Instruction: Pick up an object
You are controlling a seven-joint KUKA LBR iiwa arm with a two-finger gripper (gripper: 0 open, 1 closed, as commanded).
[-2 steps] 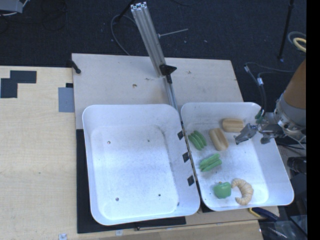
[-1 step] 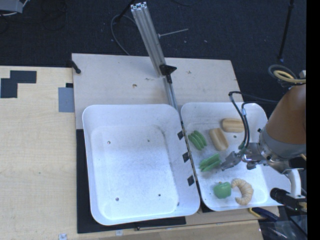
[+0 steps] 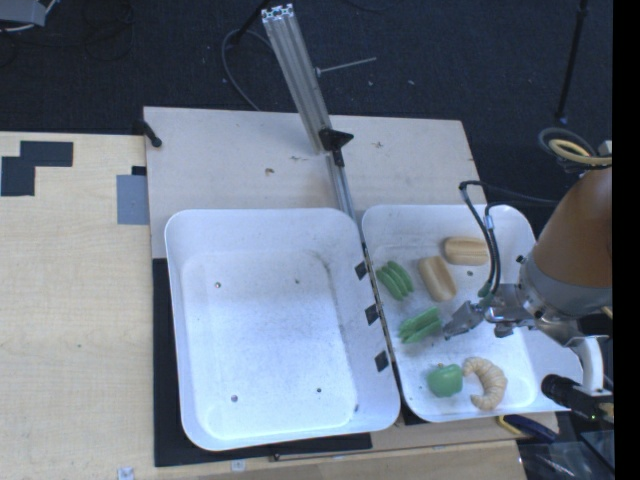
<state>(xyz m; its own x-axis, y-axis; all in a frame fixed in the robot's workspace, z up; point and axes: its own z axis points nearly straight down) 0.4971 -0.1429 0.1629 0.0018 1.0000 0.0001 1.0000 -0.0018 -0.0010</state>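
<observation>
I see two white bins side by side on the tabletop (image 3: 80, 298). The left bin (image 3: 190, 268) has its whole floor free, with a raised rim all round and a line of small black clips along the edge it shares with the right bin (image 3: 510, 223).

The right bin is tighter. I count five things in it: two tan bread rolls, two green ridged vegetables and one green pepper, plus one curled tan pastry, so six in all. One roll (image 3: 466, 251) lies near the bin's far edge, the other roll (image 3: 436, 278) just beside it toward the middle. One ridged vegetable (image 3: 395, 280) sits close to the dividing edge, the second ridged vegetable (image 3: 420, 325) below it. The pepper (image 3: 445, 379) and the pastry (image 3: 487, 381) lie almost touching near the front edge.

The arm (image 3: 575, 258) covers the bin's right edge. The hand (image 3: 462, 321) is low over the middle of the bin, its tip just beside the second ridged vegetable. I cannot tell how its grip stands.
</observation>
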